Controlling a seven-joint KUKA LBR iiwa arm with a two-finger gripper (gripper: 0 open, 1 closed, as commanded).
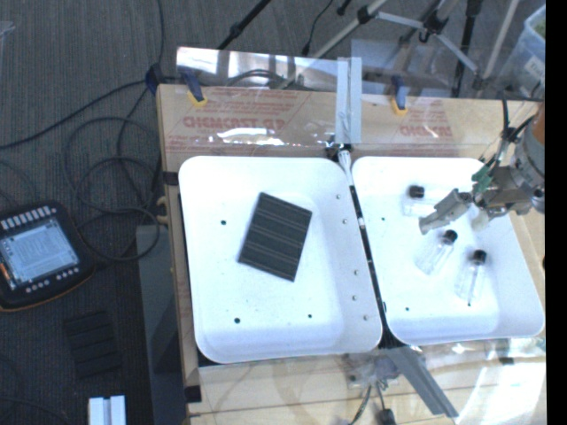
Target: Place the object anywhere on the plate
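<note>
A dark ribbed rectangular plate (275, 235) lies tilted in the middle of the left bin (213, 326). Three clear vials with black caps lie in the right bin (514, 317): one near the back (414, 198), one in the middle (437, 253) and one to the right (469, 276). My gripper (450, 209) reaches in from the right, hovering over the right bin between the back vial and the middle vial. I see nothing held in it.
The two bins meet at a raised divider (361, 237). A clear sheet and clamps (266, 118) line the bench's back edge. A handheld controller (35, 253) lies on the floor at the left. Tripod legs (416, 25) stand behind the bench.
</note>
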